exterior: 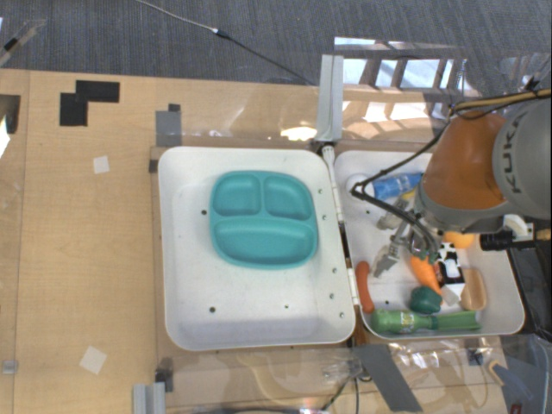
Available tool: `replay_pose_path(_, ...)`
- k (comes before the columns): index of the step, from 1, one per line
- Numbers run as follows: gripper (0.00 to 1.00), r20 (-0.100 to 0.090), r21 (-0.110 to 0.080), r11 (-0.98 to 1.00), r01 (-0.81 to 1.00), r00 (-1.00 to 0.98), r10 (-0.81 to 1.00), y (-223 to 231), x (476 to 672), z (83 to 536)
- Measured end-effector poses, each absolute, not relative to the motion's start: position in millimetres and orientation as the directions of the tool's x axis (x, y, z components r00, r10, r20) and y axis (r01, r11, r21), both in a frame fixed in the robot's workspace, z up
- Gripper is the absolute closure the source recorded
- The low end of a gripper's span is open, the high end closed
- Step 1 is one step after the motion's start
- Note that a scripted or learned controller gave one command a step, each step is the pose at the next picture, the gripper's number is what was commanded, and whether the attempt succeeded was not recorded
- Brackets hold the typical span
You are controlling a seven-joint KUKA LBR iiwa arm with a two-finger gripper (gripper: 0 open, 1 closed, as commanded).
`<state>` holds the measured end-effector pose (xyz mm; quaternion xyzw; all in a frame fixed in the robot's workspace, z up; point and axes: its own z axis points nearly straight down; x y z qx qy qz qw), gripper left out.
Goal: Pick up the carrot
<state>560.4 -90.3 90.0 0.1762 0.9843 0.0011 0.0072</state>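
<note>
Arm (pixel 470 166) reaches in from the right and hangs over the right bin (pixel 514 317), orange band uppermost. Gripper (pixel 405 244) sits low in that bin, pointing down and toward the divider between the bins. Its metal fingers (pixel 390 253) look slightly parted, with nothing between them (the wrist shadows the far one, so the read is rough).

Carrot (pixel 423 272) lies in the right bin, just right of the fingertips and close below the gripper body, tilted, its thick end toward the arm. It is beside the fingers, not between them.

Other contents of the right bin: a red sausage-shaped item (pixel 365 286) along the left wall, a green bottle (pixel 423 321) lying flat along the near wall, a dark green rounded piece (pixel 424 300) touching the carrot's lower end, a tan bread-like piece (pixel 473 290) to the right, and a clear bottle with a blue label (pixel 392 185) near the far wall.

Left bin (pixel 185 317) holds a teal divided plate (pixel 263 218), lying flat, well apart from the gripper.
</note>
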Motion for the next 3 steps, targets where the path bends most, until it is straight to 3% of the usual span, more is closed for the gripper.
replay_pose_path(1,0.00,-0.018,0.010,0.836,0.549,-0.836,0.549,-119.6,493.1,90.5)
replay_pose_path(2,0.00,-0.008,0.010,0.539,0.842,-0.539,0.842,-122.0,544.6,89.0)
replay_pose_path(3,1.00,-0.014,0.019,0.546,0.838,-0.545,0.838,-120.3,548.3,102.3)
